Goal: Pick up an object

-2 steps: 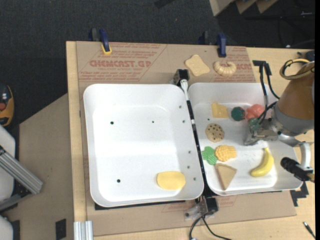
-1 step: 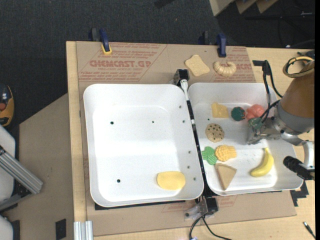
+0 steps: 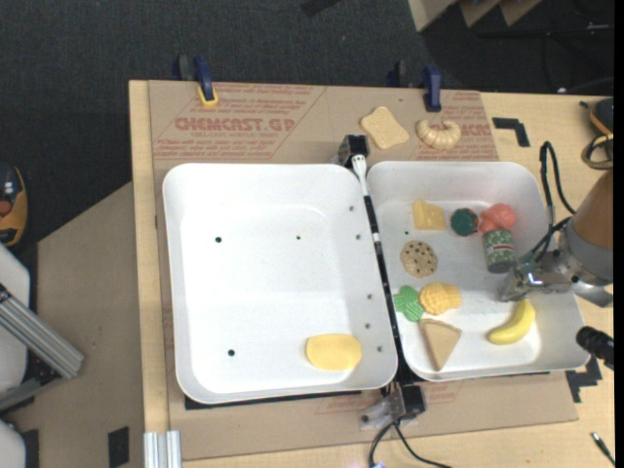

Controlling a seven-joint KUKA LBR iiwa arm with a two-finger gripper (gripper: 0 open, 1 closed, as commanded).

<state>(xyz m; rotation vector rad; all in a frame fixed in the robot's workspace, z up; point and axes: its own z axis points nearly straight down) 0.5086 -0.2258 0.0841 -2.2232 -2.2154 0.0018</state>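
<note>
Banana [image 3: 512, 326] lies just below hand [image 3: 519, 283].

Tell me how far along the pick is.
Nothing looks picked yet. The tool is low in the right bin, between the can and the banana, both lying on the bin floor. Grasping and lifting an object remain. I can't tell how its grip stands.

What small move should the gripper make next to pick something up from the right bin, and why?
Probably a short drop toward the yellow toy banana. The two-finger gripper sits at the right white bin's right side, just above the banana and below the small green-and-red can, with nothing visibly between its fingers. The banana lies apart from the other toys, so it looks easiest to reach.
</note>
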